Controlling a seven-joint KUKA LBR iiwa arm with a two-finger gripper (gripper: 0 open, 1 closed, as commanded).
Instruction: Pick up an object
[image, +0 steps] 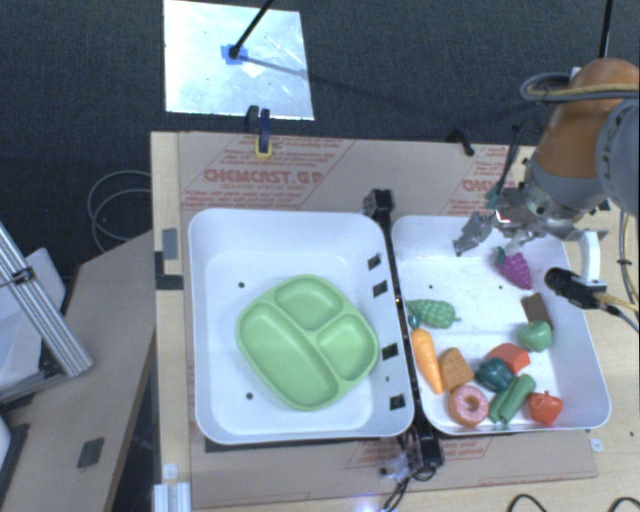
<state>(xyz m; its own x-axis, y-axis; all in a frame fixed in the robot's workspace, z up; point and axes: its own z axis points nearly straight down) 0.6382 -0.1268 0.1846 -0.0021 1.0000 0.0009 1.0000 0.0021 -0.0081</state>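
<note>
- nearest to me, the toy food is lying untouched along the front of the right bin (598, 400): a pink-iced doughnut (468, 404), a green cucumber (511, 397), a red tomato (545, 406), a teal piece (493, 374) and a carrot (427, 360).
- just behind them a green pepper (535, 335) and an ear of green corn (431, 314) are sitting flat on the bin floor, so nothing here looks picked yet.
- to the left, the left bin (215, 300) is bearing a green divided plate (306, 342), and nothing is resting in its compartments.
- further back, a bunch of purple grapes (514, 268) is lying on the floor of the right bin, just below and beside the gripper (497, 238).
- the gripper is hanging over the far part of the right bin with its fingers spread apart, and nothing is showing between them.
- i judge the task is only at the approach: no grasp made, no lift made; the grapes look the likeliest object, being closest to the fingers.
- what is left is the descent, the closing and the raising clear of the bin.
</note>
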